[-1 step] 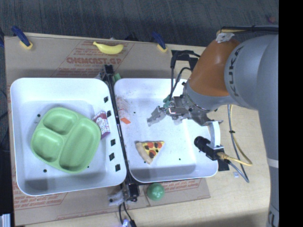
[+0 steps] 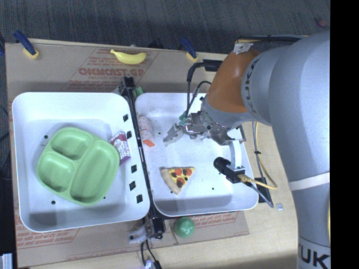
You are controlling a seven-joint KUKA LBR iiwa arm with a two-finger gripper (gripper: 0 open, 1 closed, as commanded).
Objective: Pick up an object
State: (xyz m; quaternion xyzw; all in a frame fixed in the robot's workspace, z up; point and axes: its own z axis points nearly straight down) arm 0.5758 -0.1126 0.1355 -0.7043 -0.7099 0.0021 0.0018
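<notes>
The likeliest target is the flat toy pizza slice, yellow crust with red and dark toppings (image 2: 178,178), lying on the floor of the right shallow white plastic bin (image 2: 224,203), near its front-left part, point aimed toward the front edge. Apart from it, up near the divider, sit a small orange block (image 2: 148,143) and a pale cylindrical item with a reddish label (image 2: 144,126), both close to the bin's left wall. The metal two-finger gripper (image 2: 175,135) hovers over the middle of the right bin, just right of those 2 small items and above the pizza slice in the view; nothing sits between its tips, and whether the tips are spread or pressed together I cannot tell, too small and cluttered. To do the pick well, judgement: choose 1 object, centre over it, come straight down, and close across the narrow width; the pizza slice is thin and flat, so the tips need to reach the bin floor or it will slip. The 2 items by the wall risk a finger clipping the wall. The left white bin (image 2: 22,156) holds a green 3-compartment plastic tray (image 2: 76,164) and a dark red snack packet (image 2: 120,145). A yellow toy banana (image 2: 128,55) and a green ball (image 2: 184,226) lie outside on the cardboard.
</notes>
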